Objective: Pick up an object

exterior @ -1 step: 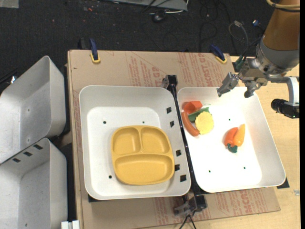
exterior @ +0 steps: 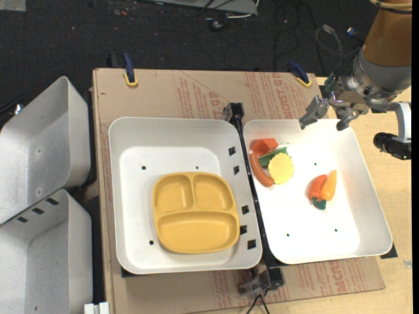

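Yellow tray [exterior: 196,212] fills left bin [exterior: 124,175]. Right bin [exterior: 353,227] holds pepper [exterior: 323,188] and clustered vegetables [exterior: 272,164]. Tool [exterior: 328,114] hovers above, fingers spread, empty. Risk: clustered items slipping or double-grasped.

Brown board bench [exterior: 177,93], two white bins [exterior: 124,175] side by side

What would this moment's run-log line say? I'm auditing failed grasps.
claw: open, holding nothing, above right white bin's far edge | orange toy pepper in bin, untouched | yellow divided plastic tray in left bin
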You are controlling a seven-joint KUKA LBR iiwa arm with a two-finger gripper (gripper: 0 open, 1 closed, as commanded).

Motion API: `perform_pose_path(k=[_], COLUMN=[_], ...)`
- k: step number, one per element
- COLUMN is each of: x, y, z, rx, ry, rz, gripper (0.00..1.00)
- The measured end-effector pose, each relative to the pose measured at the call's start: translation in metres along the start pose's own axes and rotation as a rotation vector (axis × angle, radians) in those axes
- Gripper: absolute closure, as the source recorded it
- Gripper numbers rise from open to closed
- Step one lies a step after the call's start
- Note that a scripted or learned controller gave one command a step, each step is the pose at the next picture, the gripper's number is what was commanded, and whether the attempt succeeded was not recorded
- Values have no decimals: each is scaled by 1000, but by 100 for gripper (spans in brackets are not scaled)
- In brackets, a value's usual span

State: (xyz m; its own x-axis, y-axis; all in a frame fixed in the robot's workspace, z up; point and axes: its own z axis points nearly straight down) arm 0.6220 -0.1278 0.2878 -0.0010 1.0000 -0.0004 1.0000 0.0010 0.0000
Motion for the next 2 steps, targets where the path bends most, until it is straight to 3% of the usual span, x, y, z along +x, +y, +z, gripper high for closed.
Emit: perform_pose_path(k=[2], x=[-10], y=[-9], z=[98], rx=[4], ry=[0], rz=[3], gripper=[0])
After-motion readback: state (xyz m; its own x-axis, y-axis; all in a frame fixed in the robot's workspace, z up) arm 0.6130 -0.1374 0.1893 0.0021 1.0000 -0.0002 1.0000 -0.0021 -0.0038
